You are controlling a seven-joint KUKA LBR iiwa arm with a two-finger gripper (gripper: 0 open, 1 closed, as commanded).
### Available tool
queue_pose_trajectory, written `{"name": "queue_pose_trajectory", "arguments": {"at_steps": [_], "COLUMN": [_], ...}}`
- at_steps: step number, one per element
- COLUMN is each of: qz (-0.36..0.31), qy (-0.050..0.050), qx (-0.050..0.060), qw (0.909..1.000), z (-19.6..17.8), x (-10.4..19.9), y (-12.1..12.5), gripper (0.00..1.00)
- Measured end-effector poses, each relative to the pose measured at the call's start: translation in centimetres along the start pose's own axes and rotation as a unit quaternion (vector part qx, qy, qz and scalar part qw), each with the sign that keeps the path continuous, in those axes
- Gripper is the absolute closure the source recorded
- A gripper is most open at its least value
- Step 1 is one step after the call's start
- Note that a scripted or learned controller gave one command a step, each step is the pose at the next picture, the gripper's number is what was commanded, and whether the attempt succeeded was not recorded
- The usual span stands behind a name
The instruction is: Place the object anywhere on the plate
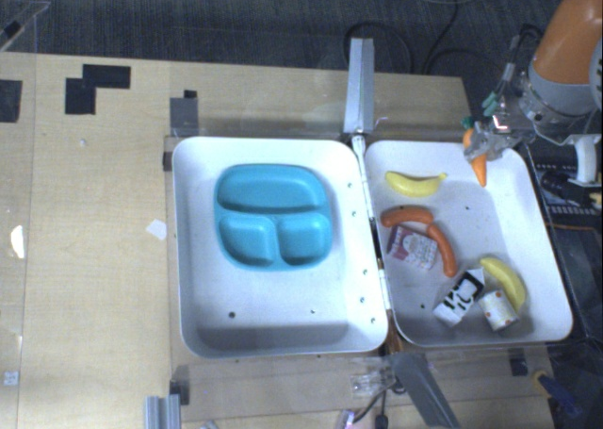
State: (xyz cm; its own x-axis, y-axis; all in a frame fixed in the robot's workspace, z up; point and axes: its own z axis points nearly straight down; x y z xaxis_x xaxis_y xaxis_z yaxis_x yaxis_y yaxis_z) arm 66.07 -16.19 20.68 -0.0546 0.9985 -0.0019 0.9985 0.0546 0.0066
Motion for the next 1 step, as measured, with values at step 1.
{"name": "queue_pose_trajectory", "arguments": {"at_steps": [1], "qz": [-0.058], "qy": [0.001], "qx": [0.000], "qw": [0.9983], "z": [1.95], "x": [5.46], "y": [1.25], "gripper": [1.00]}}
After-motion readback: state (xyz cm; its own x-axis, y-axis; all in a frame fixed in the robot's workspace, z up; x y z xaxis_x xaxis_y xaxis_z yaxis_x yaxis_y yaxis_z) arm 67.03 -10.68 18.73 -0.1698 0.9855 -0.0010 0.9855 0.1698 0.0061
